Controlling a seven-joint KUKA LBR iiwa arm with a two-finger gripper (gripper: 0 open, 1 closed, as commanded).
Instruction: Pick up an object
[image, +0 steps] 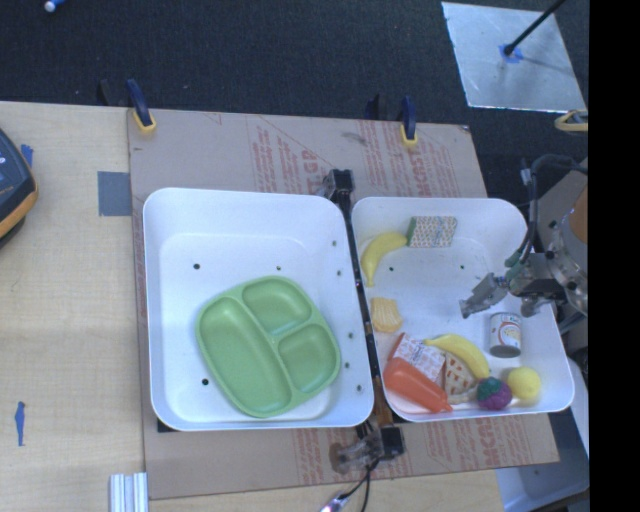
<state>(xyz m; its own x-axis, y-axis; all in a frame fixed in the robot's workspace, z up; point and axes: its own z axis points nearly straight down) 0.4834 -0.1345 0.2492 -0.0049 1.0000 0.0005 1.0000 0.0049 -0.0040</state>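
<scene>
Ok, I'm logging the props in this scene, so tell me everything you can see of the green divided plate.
The green divided plate lies flat in the left bin, toward its near side, turned at an angle to the walls. It looks like matte pale-green plastic, a rounded rectangle with a raised rim and three compartments: one long one and two smaller ones. Nothing sits in it. It touches the bin floor alone.

Two white bins (160, 300) on a tan bench (60, 330). A pale green divided plate (265, 345), yellow bananas (375, 250), an orange carrot (415, 388), a purple ball (493, 395).
</scene>
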